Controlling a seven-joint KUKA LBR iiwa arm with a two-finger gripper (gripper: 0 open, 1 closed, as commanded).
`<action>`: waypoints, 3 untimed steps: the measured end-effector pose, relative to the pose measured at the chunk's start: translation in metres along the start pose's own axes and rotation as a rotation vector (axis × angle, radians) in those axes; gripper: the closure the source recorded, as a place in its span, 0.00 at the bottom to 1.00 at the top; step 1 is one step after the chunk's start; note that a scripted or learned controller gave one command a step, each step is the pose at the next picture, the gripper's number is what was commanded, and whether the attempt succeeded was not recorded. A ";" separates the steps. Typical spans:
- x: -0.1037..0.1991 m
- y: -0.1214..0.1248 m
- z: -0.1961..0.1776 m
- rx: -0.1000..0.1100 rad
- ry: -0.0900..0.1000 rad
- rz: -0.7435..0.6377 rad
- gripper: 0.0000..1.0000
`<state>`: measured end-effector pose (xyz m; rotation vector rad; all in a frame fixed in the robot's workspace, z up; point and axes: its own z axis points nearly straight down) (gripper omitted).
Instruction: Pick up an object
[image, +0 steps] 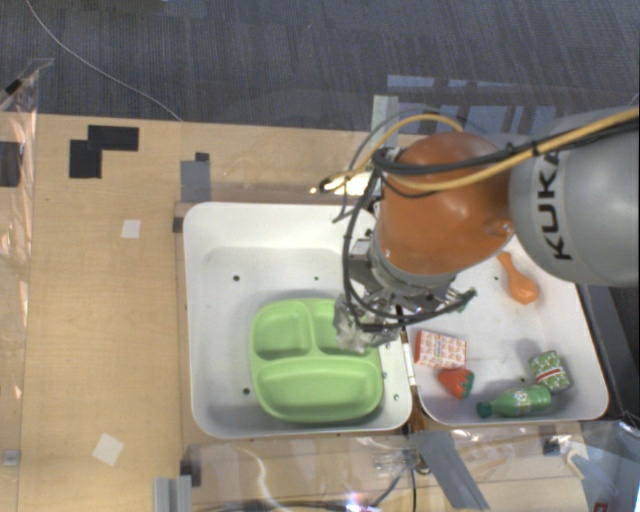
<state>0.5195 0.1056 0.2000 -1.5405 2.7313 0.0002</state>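
Observation:
A green divided plate (312, 365) lies in the left bin (215, 300), toward its front right. My gripper (352, 328) hangs over the plate's upper right compartment, right at its rim, with the orange wrist band directly above it. In the right bin (585, 330) lie a red and white packet (440, 349), a strawberry (455, 381), a green bottle (515, 401), a small green can (549, 369) and an orange carrot-shaped piece (518, 281).
The arm's grey and orange body (470, 200) covers the back of the right bin and the wall between the two bins. Cables loop above the wrist. The wooden bench (90, 330) stretches to the left of the bins.

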 end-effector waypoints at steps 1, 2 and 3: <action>0.041 0.006 0.015 0.000 0.001 -0.338 1.00; 0.023 0.011 0.014 0.000 -0.001 -0.787 1.00; 0.057 0.002 0.015 -0.002 0.000 -1.454 1.00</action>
